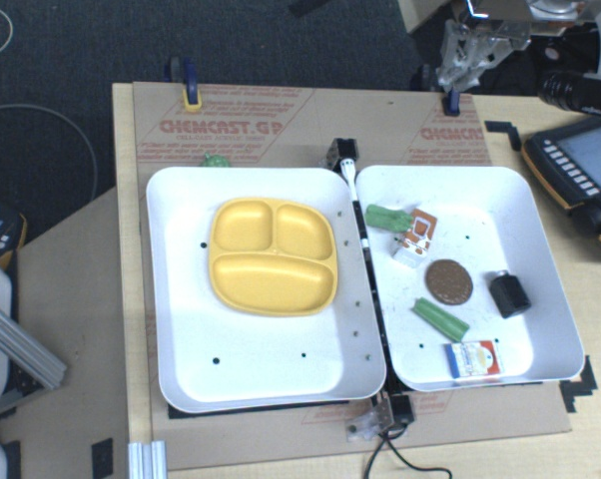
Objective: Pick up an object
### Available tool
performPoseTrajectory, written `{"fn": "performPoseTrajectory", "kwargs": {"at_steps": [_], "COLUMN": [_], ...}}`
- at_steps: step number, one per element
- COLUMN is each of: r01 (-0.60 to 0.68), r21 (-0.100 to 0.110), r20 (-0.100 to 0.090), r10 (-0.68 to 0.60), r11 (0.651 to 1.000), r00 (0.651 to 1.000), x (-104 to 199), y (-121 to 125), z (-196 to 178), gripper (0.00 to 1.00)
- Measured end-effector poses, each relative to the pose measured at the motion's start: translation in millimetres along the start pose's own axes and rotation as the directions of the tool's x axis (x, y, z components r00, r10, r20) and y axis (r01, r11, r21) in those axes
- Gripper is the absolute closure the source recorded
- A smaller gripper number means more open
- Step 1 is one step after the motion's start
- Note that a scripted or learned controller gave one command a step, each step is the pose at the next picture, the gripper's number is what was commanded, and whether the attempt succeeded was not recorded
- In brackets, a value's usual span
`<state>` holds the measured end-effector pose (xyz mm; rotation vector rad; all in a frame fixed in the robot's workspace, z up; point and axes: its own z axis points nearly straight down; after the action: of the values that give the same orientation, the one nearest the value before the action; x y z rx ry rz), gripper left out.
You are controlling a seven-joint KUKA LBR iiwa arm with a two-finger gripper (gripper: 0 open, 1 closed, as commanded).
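Note:
My gripper [467, 60] hangs high above the back edge of the bench, beyond the right bin [540, 230] and well clear of everything in it. In that bin lie a green piece [384, 218], a small orange-and-white box [415, 236], a brown round disc [448, 280], a black block [508, 293], a green cylinder [440, 319] and a small blue, red and white packet [473, 359]. A yellow divided plate [273, 256] sits in the left bin [181, 297].
Blue clamps [189, 83] [450, 103] hold the cardboard base at the back edge. A black-and-yellow pendant [578, 173] lies to the right of the right bin. A thin black bar [357, 218] runs along the seam between the bins.

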<state>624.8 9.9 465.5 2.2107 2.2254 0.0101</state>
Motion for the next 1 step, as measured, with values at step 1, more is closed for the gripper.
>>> {"fn": "performPoseTrajectory", "kwargs": {"at_steps": [1], "r01": [-0.015], "r21": [-0.004], "r20": [0.005], "r10": [0.015], "r11": [1.000], "r00": [1.000], "x": [-73.5], "y": [-21.1], "z": [-76.1], "gripper": [1.00]}}
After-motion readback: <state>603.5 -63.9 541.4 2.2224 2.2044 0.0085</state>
